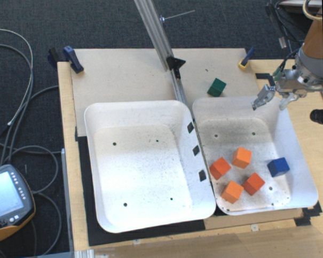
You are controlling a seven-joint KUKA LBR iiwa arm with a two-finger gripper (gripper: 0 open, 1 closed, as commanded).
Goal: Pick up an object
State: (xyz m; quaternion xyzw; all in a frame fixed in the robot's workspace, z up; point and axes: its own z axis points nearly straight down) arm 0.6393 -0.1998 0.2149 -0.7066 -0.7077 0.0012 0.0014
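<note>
four orange cubes (242, 157) and one blue cube (278, 166) lay in the right bin (293, 141); one green cube (217, 87) sat on the bench (121, 74) outside it. the gripper (271, 98) hung spread open, grasping nothing.

Matt white plastic bins (97, 123), speckled dark, sit on a pale wooden bench (121, 74).

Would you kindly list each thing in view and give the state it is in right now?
gripper: open, holding nothing, above the right bin's far edge
right bin: holds five blocks
four orange blocks: loose in the right bin
blue block: loose in the right bin
green block: on the bench behind the bins
left bin: flat on the bench
</note>
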